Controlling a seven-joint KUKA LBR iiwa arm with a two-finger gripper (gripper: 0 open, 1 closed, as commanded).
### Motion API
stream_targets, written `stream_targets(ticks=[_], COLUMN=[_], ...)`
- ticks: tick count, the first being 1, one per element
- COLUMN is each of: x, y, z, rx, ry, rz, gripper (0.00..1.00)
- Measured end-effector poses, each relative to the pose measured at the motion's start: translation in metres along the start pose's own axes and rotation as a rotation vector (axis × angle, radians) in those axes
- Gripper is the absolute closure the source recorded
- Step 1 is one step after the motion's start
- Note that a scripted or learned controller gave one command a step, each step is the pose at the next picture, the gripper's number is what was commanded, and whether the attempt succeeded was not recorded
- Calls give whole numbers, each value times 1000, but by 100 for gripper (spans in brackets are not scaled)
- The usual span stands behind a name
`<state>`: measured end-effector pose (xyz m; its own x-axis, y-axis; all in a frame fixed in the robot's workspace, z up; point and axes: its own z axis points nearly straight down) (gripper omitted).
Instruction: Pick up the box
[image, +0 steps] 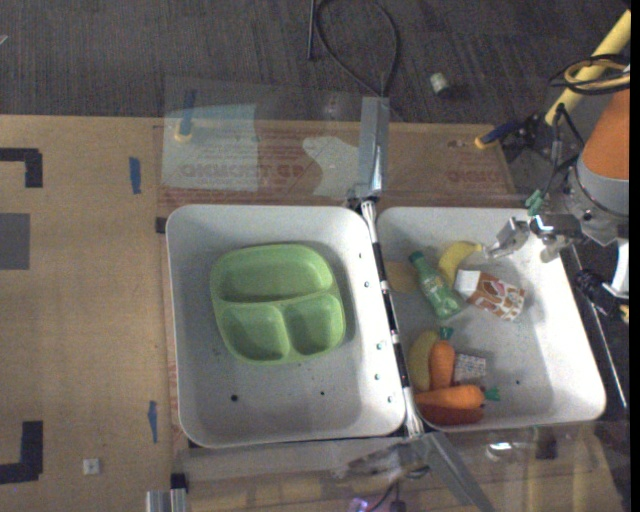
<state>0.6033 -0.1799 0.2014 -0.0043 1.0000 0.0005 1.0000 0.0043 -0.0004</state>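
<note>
The box (495, 297), a small orange and white carton, lies tilted in the upper middle of the right bin (560, 350). My gripper (528, 240) hovers over the bin's far right part, just up and right of the box and apart from it. Its fingers are open with nothing between them. The grey arm with its orange band (610, 150) comes in from the right edge.
Around the box in the right bin are a green bottle (434, 285), a yellow fruit (457, 258), a second small packet (470, 367), a yellow piece (421, 358) and orange carrots (452, 397). A green divided plate (278, 302) sits in the left bin (190, 380).
</note>
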Motion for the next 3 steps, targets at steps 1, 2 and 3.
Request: stream_targets(ticks=[1,2,3], x=[83,50,53], y=[-4,27,28], z=[71,-61,-71], rx=[1,-2,-3], ry=[1,-2,-4], rz=[230,263,257], gripper=[0,0,100])
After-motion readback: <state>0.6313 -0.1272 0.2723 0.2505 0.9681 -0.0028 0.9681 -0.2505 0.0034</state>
